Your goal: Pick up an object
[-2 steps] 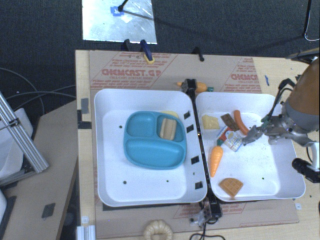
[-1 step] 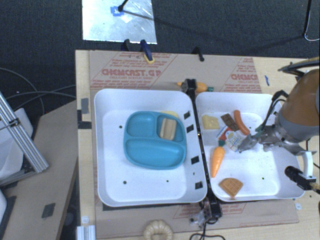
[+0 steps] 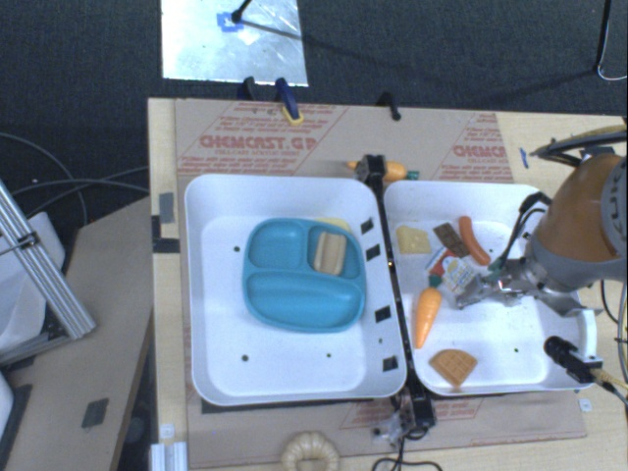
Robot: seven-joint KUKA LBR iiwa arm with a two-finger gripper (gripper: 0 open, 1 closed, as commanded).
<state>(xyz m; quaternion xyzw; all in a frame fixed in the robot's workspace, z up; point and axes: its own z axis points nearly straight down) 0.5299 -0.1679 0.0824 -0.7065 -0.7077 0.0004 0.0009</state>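
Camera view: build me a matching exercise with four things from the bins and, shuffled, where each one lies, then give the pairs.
Things:
1. blue plate
2. carrot
3. waffle
4. sausage

Places:
A. near the front edge of the right bin
B. toward the back of the right bin
C. middle of the left bin
D. right bin, close to the divider between the bins

Pairs: 1-C, 2-D, 3-A, 4-B
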